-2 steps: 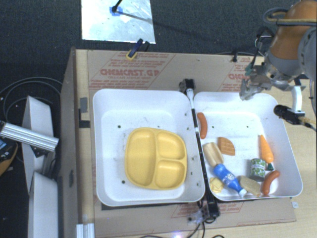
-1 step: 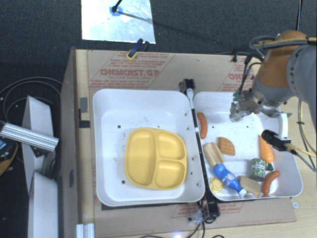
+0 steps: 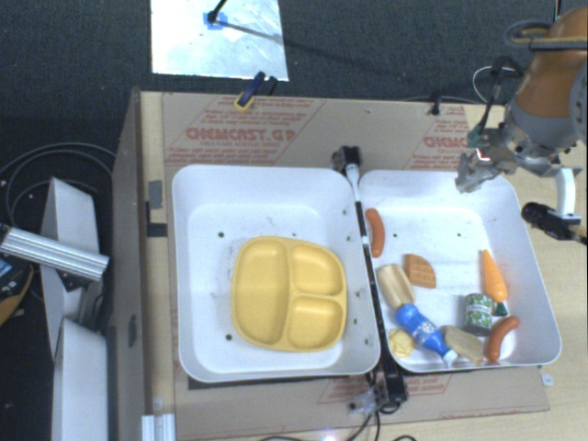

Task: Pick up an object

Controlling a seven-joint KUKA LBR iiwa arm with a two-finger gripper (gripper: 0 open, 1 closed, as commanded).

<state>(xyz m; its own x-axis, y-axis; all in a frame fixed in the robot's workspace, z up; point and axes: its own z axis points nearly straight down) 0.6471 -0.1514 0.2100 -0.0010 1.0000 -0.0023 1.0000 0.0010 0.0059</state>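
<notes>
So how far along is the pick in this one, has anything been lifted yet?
Nothing looks done: the gripper hangs above the right bin's far corner with no object seen in it. The carrot, blue bottle, sausages and other items lie in that bin; the yellow tray sits in the left bin. Reaching, grasping and lifting all remain.

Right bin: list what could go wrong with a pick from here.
1. The blue bottle, bread roll and nearby pieces lie packed along the right bin's lower edge, so the fingers may catch two things or slip.
2. The sausage lies against the wall between the bins, which could block one finger.
3. The gripper hovers over the upper right rim, so a straight descent may strike it.
</notes>
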